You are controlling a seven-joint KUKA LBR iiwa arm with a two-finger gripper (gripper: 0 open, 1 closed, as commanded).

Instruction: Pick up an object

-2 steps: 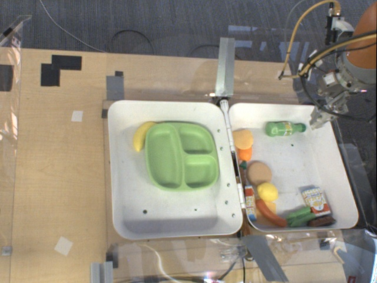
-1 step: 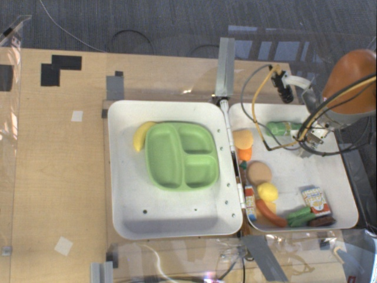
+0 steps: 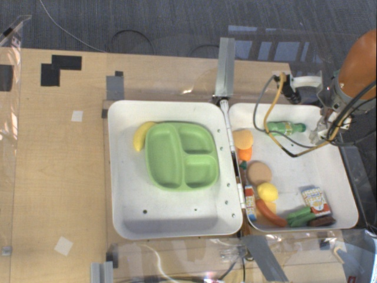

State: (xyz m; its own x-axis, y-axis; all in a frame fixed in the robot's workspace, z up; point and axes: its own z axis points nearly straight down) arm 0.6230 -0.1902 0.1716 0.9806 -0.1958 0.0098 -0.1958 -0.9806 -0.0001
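arm: grey, orange-banded (image 3: 360,69), over right white bin (image 3: 347,184) | jaws: cannot tell | risk: yellow cable (image 3: 268,108) may snag green plastic bottle (image 3: 286,127) beneath it

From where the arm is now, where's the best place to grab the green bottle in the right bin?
Take the green bottle across its body near the middle, coming straight down from above. It lies on its side, lengthwise left to right, so fingers closing front to back would probably span its narrow width. Watch the yellow cable curving close by its left end.
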